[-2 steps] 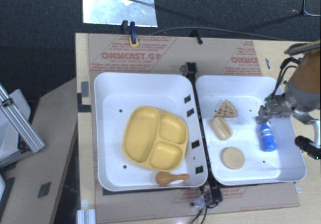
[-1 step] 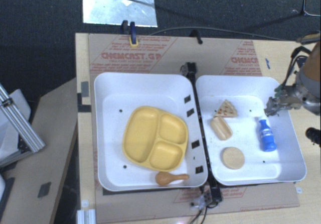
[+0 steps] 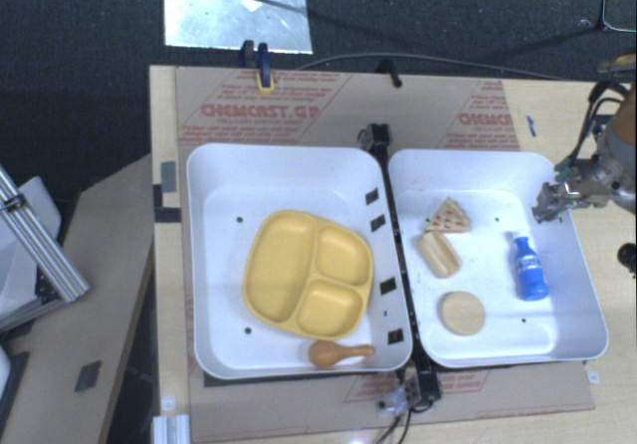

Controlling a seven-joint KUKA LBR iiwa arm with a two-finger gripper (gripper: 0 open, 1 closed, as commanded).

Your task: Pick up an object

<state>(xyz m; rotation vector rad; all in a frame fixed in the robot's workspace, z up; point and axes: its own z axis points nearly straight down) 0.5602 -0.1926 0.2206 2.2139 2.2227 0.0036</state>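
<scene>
So the pincer [image 3: 553, 201] hangs at the three o'clock edge of the right bin [image 3: 498, 173], just over its rim, and nothing shows between its tips; how far apart those tips stand I cannot tell at this size. The things it might take lie in that bin: a blue bottle [image 3: 529, 268] closest to it, toward five o'clock from the pincer; a wedge of toy pizza [image 3: 450, 217] and a bread roll [image 3: 439, 254] near the bin's nine o'clock wall; and a round tan disc [image 3: 463, 314] toward six o'clock. The left bin [image 3: 289, 168] holds a yellow divided plate [image 3: 309, 273], with a drumstick [image 3: 338, 353] just beyond the plate at its six o'clock. To my eye the bottle is the sensible target, being nearest and standing well apart from its neighbours. Doing it well would mean centring over the bottle's body, turning the wrist so the tips straddle its narrow width and not its length, and descending fully before closing, since a rounded bottle lying flat may roll or squirt out of a shallow pinch.
</scene>
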